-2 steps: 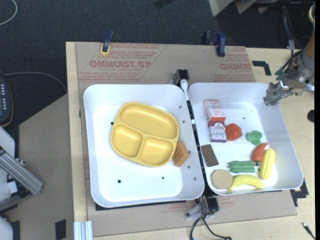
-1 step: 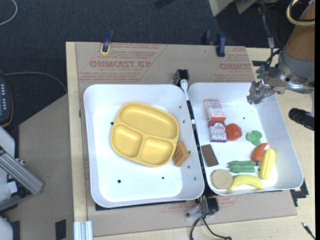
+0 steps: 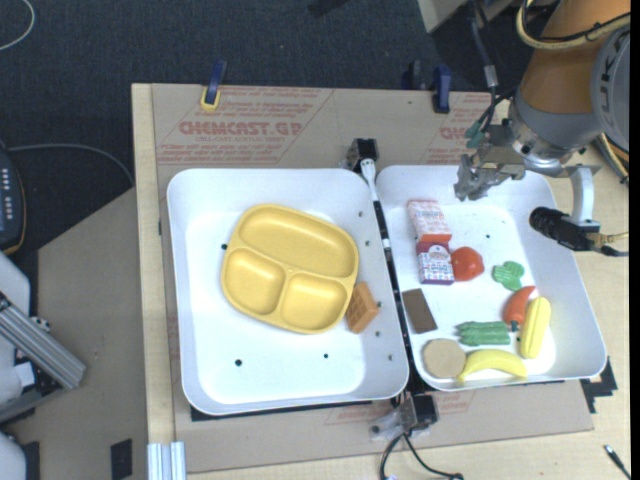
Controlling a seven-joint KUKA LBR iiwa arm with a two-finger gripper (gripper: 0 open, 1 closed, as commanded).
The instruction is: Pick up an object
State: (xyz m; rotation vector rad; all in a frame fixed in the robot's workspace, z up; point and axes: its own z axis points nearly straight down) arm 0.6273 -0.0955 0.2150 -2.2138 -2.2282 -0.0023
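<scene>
Above the right bin (image 3: 580,313) we count two bananas (image 3: 492,364), two cartons (image 3: 428,217), one tomato (image 3: 467,264); the gripper (image 3: 478,186) hovers, its grasp indiscernible. Left: one yellow tray (image 3: 288,266).

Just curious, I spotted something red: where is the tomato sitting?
The tomato lies in the right bin, touching the small milk carton on its left, with the green broccoli piece to its right.

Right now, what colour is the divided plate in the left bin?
Yellow, seen plainly in the camera view: divided plate.
</scene>
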